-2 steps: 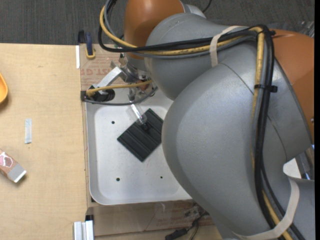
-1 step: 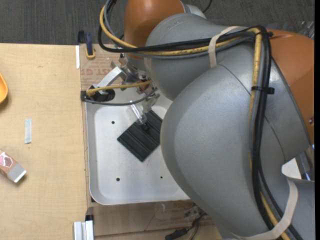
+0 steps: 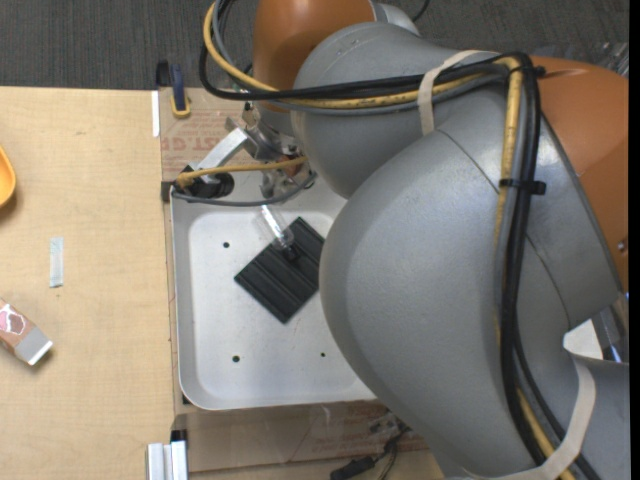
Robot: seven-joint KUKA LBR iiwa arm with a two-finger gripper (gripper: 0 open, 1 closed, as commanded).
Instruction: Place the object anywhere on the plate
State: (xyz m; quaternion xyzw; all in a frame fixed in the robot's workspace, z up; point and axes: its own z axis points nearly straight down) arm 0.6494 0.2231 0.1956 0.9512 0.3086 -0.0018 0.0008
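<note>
A black ribbed square plate (image 3: 280, 278) lies flat in the white bin (image 3: 210, 368), turned like a diamond. At its upper corner a small clear and silver piece (image 3: 272, 225) ends in a dark tip resting on the plate's edge. I cannot tell whether this piece is the object or part of the tool. My gripper (image 3: 262, 150) shows as metal parts and yellow cable just above the bin's far rim, under the arm's grey and orange bulk (image 3: 450, 248). The arm hides the bin's right side.
Left of the bin is a tan board (image 3: 90, 388) carrying a small grey strip (image 3: 56, 262), a pink and white packet (image 3: 22, 333) and an orange item (image 3: 4, 178) at the left edge. A blue clamp (image 3: 178, 88) stands at the board's far corner.
</note>
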